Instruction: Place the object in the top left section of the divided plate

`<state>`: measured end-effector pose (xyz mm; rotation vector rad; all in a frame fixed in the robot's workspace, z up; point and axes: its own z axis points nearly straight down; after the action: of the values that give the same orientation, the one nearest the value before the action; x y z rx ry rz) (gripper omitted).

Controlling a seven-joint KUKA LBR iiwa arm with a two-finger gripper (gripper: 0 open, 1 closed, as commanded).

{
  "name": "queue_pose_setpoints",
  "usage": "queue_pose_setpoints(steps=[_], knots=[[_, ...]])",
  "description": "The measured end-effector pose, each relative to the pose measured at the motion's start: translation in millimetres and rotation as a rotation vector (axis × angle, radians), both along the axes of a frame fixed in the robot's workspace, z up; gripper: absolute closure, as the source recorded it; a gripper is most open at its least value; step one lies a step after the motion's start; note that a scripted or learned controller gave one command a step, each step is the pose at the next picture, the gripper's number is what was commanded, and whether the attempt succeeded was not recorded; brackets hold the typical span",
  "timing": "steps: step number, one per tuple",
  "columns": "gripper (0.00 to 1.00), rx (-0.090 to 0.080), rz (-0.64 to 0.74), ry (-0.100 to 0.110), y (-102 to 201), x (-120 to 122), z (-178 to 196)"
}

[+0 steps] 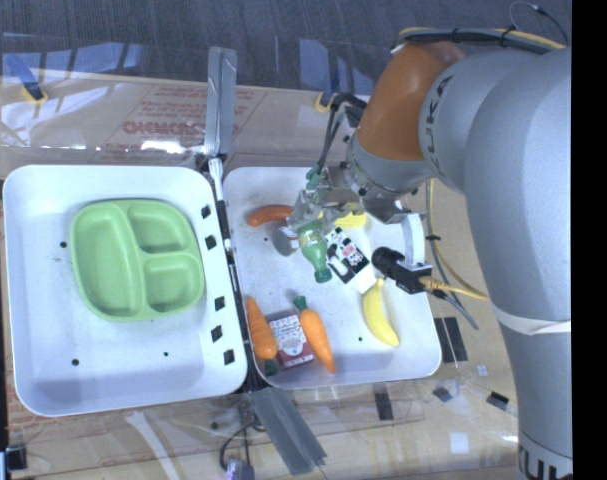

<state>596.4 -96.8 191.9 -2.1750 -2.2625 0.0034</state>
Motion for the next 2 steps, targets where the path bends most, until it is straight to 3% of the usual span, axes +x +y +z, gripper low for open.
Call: queue_pose_setpoints(steps=[1,2], knots=[[1.0,0.001,0.272,0.001,-58,3,-37],[1.0,0.0,0.68,-0.004,30,6,0]])
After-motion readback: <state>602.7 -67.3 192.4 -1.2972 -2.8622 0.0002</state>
